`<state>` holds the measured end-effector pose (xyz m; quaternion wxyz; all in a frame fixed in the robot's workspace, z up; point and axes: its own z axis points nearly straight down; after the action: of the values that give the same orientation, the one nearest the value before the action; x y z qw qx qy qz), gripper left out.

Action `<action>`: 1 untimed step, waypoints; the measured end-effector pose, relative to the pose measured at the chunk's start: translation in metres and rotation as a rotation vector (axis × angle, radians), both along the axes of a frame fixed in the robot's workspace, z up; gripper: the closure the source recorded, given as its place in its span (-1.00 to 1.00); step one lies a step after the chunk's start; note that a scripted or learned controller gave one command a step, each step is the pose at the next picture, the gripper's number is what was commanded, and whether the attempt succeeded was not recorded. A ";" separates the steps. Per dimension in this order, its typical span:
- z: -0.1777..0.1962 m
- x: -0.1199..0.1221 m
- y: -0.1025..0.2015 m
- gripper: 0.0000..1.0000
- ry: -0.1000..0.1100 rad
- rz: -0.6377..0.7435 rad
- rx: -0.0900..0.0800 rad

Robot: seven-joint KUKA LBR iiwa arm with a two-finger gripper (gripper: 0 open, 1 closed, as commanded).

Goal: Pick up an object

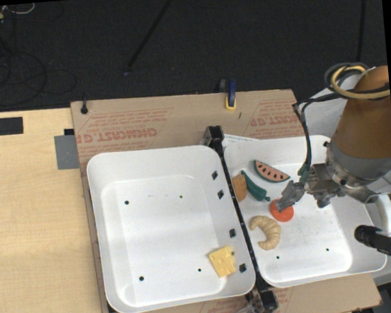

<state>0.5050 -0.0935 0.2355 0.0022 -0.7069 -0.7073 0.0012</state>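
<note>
We see a small red-orange round thing (282,211), tomato-like, in the right bin (329,260), and we take it as the target. The gripper (287,198) sits right on top of it, touching or nearly so; whether the claw is spread or pinching, we cannot tell, the view is too small and dark there. Just below-left of the red thing lies a tan croissant (265,230), close but apart. Above the red thing is a watermelon slice (271,171), red with a green rind. Left of the red thing is a green curved piece (255,187), and past that an orange-brown chunk (240,186) against the divider between the bins. Further left of the red thing is the left bin (116,194), holding a yellow cheese wedge (223,261) in its lower right corner, near the divider. The arm (365,129) comes in from the right of the red thing, orange band up top, grey wrist below. Both bins rest on a cardboard sheet (151,125) with red print, and a blue-yellow clamp (230,94) sits at its far edge, well above the red thing.
</note>
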 end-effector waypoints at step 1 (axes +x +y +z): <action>-0.051 -0.032 0.038 -1.00 0.006 0.001 0.002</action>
<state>0.4730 -0.0555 0.1840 0.0051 -0.7064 -0.7078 0.0027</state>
